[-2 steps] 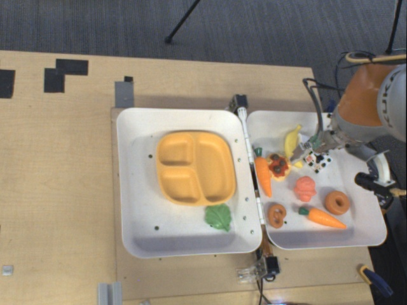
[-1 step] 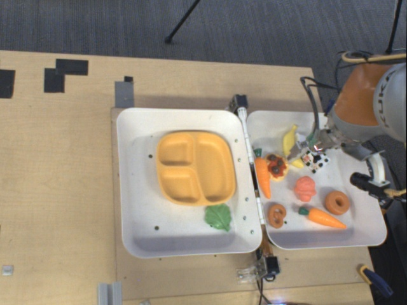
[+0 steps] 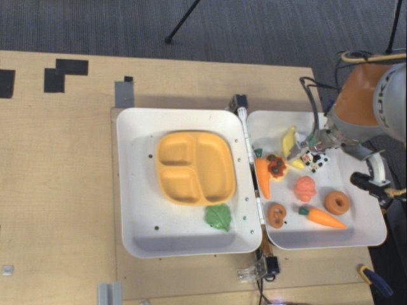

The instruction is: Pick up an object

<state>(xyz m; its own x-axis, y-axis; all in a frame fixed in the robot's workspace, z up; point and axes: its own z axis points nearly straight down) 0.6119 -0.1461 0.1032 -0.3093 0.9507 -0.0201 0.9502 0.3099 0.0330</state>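
Two white bins are seen side by side on the bench. In the left bin, a yellow divided plate is placed with a green leaf toy just beside its near edge. In the right bin are found a banana, two carrots, a pink fruit and two doughnuts. The gripper is positioned low over the right bin, just beside the banana; how wide it is set cannot be told, and nothing is seen held.

Grey arm w/ orange band – reaching in from right, gripper angled down-left
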